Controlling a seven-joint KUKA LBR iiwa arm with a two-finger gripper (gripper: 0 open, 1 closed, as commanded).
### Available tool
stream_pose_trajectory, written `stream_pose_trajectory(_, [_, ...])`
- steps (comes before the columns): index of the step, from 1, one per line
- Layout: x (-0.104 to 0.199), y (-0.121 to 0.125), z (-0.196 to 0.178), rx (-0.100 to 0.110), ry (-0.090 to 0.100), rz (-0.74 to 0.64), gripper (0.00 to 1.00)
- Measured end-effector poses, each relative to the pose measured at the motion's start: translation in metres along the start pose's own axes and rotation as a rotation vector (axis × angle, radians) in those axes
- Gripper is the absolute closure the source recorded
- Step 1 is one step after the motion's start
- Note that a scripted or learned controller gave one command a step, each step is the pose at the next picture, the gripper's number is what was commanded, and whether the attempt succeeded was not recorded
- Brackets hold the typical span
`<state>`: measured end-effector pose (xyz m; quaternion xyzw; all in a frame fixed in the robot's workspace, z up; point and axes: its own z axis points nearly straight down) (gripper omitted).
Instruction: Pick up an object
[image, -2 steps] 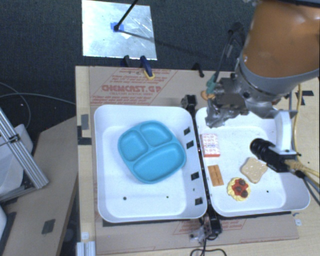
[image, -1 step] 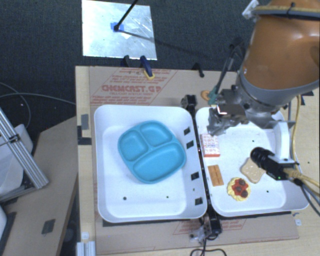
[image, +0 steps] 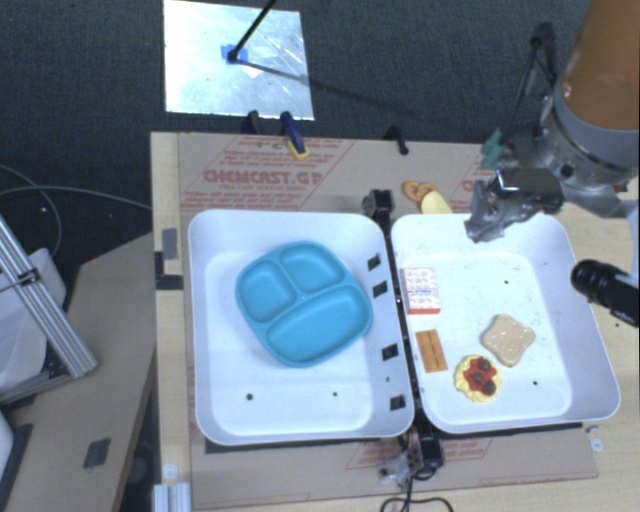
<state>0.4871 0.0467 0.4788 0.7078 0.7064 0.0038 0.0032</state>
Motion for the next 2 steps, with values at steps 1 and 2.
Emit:
stream_pose_trajectory(1, [0.013, -0.002, 0.107, 0.018, -0.002, -0.003, 1.00])
stream_pose_trajectory(2, [0.030, -0.001, 0.057, 0.003, 0.001, -0.007, 1.00])
